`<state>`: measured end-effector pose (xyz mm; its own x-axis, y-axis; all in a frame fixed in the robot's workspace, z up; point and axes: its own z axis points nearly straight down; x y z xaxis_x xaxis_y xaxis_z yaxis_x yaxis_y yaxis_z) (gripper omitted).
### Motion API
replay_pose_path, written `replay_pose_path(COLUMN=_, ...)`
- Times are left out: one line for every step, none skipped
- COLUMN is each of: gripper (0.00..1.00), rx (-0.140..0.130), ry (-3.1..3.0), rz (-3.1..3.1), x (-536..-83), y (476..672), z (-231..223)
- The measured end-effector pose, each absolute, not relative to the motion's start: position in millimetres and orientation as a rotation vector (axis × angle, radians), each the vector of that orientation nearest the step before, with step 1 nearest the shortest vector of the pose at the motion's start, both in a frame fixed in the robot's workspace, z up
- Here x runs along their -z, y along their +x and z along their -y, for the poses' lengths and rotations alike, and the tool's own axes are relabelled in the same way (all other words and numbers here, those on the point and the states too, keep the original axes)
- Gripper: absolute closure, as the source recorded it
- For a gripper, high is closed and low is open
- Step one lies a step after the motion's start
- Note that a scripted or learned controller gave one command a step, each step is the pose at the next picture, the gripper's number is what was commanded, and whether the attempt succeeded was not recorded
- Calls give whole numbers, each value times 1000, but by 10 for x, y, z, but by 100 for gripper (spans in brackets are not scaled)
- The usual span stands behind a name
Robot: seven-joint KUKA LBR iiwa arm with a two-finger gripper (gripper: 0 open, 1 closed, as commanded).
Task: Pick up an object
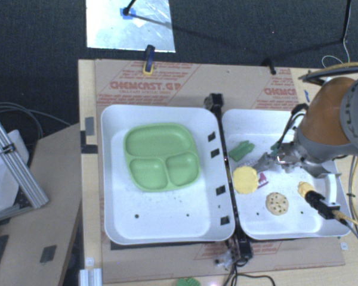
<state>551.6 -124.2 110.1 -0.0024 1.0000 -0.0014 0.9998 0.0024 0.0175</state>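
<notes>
From the overhead camera, my arm (331,124) comes in from the right and reaches over the right bin (256,222). My end effector (266,159) is low over the middle of that bin. At this angle I cannot tell whether it is open or closed, and I see nothing gripped in it.

Four things lie in that bin. A green piece (241,150) is just left of the end effector, near the inner wall. A yellow disc (245,179) is below it, with a small purple piece (262,179) at its right edge. A cookie (277,204) lies nearer the front, apart from the disc.

The left bin (161,222) holds a green plate (161,157) with three compartments. Both bins sit side by side on the worktop (161,82).
</notes>
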Motion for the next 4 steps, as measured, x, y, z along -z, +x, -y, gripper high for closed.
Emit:
replay_pose_path(gripper=0, rx=-8, ry=2209, rz=-2223, x=-854, y=6136, z=1238)
replay_pose_path(gripper=0, rx=-5, ry=2212, rz=-2222, x=-1307, y=6352, z=1422)
replay_pose_path(gripper=0, rx=-3, ry=2212, rz=-2225, x=-835, y=6592, z=1292)
replay_pose_path(gripper=0, rx=-1, ry=2214, rz=-2225, x=-849, y=6582, z=1297)
